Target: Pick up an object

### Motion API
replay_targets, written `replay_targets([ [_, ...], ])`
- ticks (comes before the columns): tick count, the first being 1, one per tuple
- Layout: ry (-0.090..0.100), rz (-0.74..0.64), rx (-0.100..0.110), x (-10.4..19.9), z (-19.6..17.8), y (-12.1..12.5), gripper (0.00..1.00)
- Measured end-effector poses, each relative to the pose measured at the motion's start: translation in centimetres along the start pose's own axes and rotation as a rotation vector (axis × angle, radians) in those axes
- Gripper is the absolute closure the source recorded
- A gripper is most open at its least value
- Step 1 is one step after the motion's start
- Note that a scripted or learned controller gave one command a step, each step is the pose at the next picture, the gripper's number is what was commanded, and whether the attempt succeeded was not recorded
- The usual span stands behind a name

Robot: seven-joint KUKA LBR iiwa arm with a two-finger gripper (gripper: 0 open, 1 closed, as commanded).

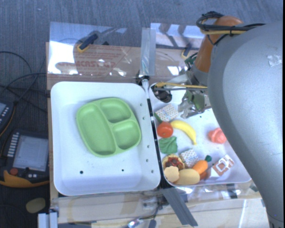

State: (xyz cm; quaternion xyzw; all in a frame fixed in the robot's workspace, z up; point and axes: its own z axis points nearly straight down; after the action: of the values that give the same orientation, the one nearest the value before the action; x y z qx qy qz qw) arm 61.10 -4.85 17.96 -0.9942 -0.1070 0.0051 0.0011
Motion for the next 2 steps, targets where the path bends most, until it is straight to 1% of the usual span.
replay_targets([
  [1,0.000,-0.001,0.000,1.5,0.0,-0.5,1.00],
  [2,-0.001,0.002,0.000,0.5,0.0,-1.2,1.00],
])
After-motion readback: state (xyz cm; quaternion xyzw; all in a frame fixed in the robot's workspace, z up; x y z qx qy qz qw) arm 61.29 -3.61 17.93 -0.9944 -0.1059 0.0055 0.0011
